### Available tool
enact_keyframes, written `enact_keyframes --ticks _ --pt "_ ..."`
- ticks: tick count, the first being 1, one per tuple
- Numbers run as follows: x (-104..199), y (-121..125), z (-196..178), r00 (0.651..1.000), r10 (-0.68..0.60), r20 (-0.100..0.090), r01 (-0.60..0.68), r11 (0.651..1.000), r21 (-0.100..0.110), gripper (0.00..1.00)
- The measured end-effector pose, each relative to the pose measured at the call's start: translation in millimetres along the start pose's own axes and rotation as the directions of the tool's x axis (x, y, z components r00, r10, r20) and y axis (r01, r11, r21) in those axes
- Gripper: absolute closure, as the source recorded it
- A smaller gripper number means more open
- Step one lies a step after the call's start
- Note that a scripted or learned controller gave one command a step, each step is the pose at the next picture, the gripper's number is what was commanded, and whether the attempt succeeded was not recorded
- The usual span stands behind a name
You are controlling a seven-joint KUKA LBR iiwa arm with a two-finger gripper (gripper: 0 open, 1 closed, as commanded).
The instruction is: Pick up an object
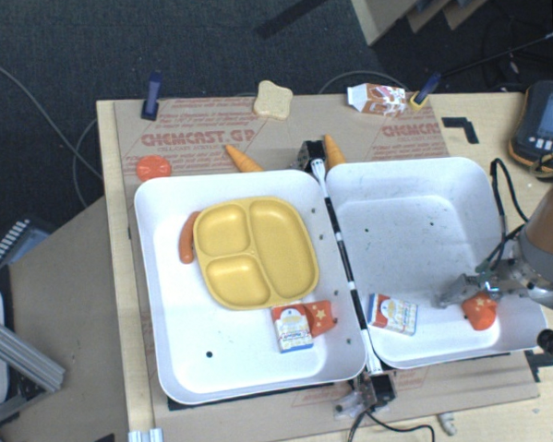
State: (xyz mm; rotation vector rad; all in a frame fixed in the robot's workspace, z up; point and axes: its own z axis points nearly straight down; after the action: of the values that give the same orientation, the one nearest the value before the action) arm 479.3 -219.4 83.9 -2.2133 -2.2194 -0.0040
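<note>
While the arm reaches in from the right edge, the gripper [472,293] is positioned low over the right bin [413,185], near its front right corner, directly above and apparently touching a small orange-red object [482,315]; whether its fingers are spread or pressed together cannot be told. A small white carton [393,315] lies in the same bin near the front left corner. A yellow divided plate [257,252], a sausage [186,240] and a second carton [293,328] occupy the left bin [169,295].

The cardboard sheet [198,127] reads "CHEMCAST GP" in red print.
</note>
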Motion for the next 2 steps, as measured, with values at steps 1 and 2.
enact_keyframes --ticks 1,2 --pt "-1.9 -0.1 -10.2 1.0 0.002 0.005 -0.002 1.0 -0.003 1.0" --pt "-1.1 0.0 -10.0 1.0 0.001 0.003 -0.001 1.0 -0.002 0.0"
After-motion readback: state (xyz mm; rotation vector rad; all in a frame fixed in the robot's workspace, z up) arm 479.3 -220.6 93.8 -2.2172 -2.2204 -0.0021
